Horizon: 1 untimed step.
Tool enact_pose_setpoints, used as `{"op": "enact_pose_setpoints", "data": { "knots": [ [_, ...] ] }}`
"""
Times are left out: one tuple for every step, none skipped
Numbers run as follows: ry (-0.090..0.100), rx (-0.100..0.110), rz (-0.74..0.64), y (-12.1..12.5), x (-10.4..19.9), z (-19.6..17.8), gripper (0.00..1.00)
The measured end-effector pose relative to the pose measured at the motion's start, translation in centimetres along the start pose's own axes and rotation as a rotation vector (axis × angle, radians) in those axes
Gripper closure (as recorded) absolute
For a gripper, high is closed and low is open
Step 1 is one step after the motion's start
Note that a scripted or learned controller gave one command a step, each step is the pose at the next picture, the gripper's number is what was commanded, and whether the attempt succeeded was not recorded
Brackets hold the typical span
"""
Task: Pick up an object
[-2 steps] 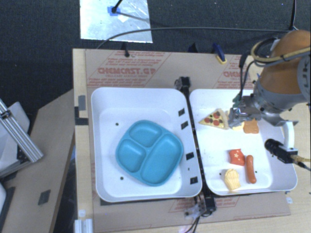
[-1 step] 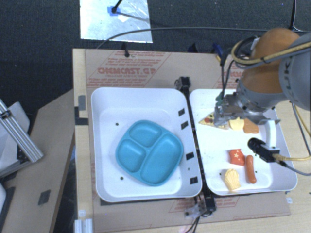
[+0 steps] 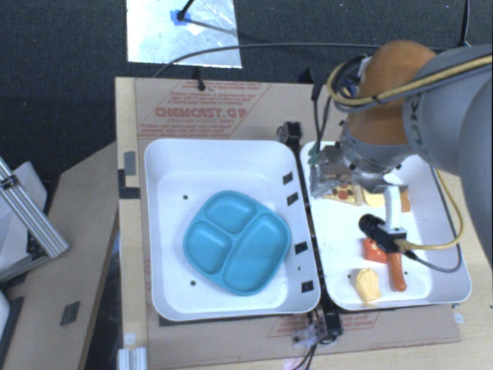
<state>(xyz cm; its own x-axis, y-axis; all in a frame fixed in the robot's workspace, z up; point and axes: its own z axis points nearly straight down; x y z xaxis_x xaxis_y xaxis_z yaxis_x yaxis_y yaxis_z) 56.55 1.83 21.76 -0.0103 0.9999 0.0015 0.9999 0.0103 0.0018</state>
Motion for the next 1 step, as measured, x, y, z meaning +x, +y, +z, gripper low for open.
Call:
{"op": "enact_pose_setpoints", "data": {
  "knots": [
    [0.000,0.000,0.000,0.32,4.84,0.32,1.00]
  ]
}}
